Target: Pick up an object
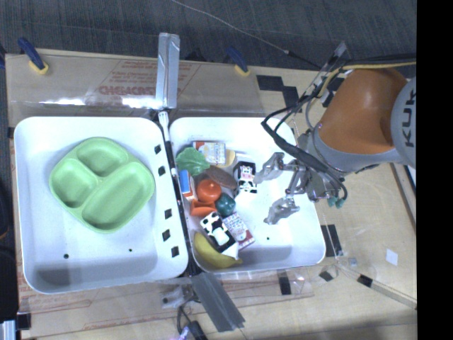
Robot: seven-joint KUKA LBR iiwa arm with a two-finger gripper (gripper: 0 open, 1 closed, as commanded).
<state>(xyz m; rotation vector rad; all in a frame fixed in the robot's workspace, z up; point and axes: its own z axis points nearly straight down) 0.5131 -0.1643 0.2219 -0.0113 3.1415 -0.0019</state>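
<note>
Hovering over bare floor in the right-hand shallow white plastic bin [301,250]: the metal two-finger gripper [276,188], fingers spread, one tip up around [270,167], nothing between them. Grey arm with the orange band [361,115] comes in from the bin's right side.

Step in hand, as I read it: approach/pre-grasp. Nothing picked yet.

All candidates are piled against that bin's left wall, left of the gripper:
- small black-and-white cow-patterned toy [245,176], nearest the fingers, just beside the upper one
- dark teal round toy [225,205] and orange-red round toy [208,190], mid-pile, touching
- green leafy plastic piece [191,161] and small printed carton [210,151], toward the bin's far edge
- yellow plastic banana [212,255] at the bin's near-left corner, with a black-and-white block [213,227] and a printed packet [238,229] above it

Light green three-compartment plastic plate [102,183] sits in the other bin, beyond the divider.

Next move needs: shift left toward the pile, drop, straddle one item. Cow toy looks the easiest; the clutter beside it risks a double grab or a nudge.
</note>
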